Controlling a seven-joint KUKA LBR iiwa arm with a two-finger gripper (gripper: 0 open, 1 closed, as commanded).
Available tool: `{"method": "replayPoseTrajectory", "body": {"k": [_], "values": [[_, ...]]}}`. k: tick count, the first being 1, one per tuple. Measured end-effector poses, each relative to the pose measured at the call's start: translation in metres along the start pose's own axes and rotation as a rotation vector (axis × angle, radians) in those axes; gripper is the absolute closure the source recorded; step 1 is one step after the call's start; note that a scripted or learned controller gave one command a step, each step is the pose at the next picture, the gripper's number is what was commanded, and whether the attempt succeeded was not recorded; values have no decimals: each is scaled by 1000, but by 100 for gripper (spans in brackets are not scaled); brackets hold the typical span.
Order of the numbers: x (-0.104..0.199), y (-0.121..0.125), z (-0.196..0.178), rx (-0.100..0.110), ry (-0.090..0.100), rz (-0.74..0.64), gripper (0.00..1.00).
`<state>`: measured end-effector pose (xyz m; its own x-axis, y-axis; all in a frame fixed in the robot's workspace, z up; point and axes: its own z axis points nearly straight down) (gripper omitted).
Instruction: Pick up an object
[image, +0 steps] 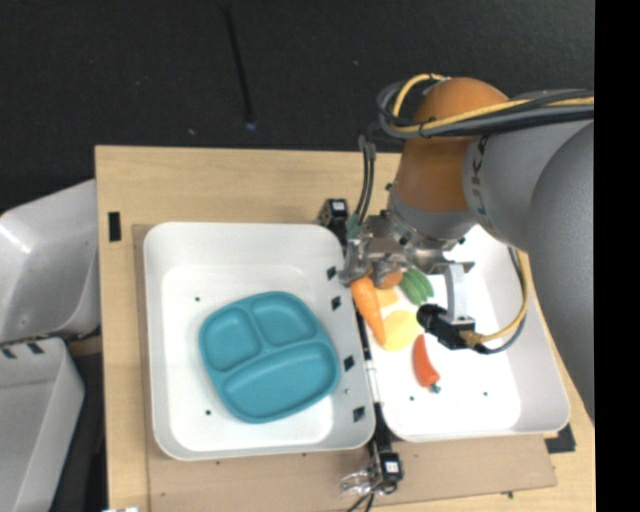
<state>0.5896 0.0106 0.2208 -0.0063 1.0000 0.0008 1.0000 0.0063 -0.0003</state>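
- Over the right bin (500, 415), the gripper (385, 268) hangs above a carrot (370, 305); its grip cannot be told.
- Beside the carrot: lemon (398, 328), green vegetable (417, 286), chili (426, 364).
- No readable writing anywhere.

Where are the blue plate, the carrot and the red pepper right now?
blue plate (268, 355): camera view, middle ridge between its compartments.
carrot (371, 306): camera view, middle of its orange body.
red pepper (426, 364): camera view, middle of its red body.
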Motion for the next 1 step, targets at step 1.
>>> {"method": "replayPoseTrajectory", "body": {"k": [1], "values": [[55,-10,-12,-2,1,-2,100]]}}
